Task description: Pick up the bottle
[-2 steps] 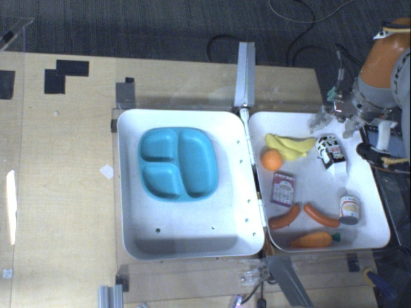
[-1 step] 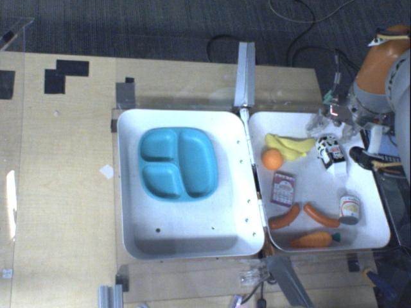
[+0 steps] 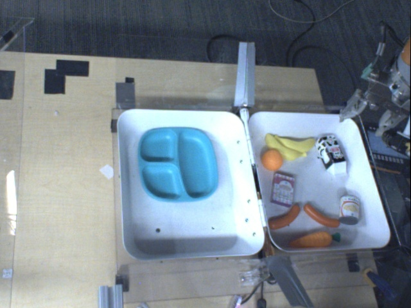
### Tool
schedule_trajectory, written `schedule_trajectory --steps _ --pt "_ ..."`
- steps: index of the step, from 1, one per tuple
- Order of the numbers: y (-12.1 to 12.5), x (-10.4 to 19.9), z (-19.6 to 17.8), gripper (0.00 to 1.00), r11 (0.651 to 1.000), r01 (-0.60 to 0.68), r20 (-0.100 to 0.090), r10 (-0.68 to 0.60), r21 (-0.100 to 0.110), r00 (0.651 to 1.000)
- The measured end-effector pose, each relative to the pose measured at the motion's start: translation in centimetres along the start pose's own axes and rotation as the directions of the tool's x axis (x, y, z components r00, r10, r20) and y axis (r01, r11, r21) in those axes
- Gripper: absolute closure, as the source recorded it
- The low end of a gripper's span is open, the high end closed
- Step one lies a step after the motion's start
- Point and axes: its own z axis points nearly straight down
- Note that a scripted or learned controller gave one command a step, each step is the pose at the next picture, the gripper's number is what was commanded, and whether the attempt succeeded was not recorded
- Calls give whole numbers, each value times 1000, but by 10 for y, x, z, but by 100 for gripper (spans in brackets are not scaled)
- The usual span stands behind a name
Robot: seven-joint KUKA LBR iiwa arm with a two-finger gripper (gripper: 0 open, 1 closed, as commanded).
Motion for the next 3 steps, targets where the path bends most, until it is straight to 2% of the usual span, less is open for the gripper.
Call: schedule_trajectory --steps 1,2,3 --pt "-48 1 163 0 994 -106 1 106 6 994" --pt "-2 5 175 0 999 -34 1 34 30 999" --pt "24 13 173 0 990 -105 21 104 94 994"
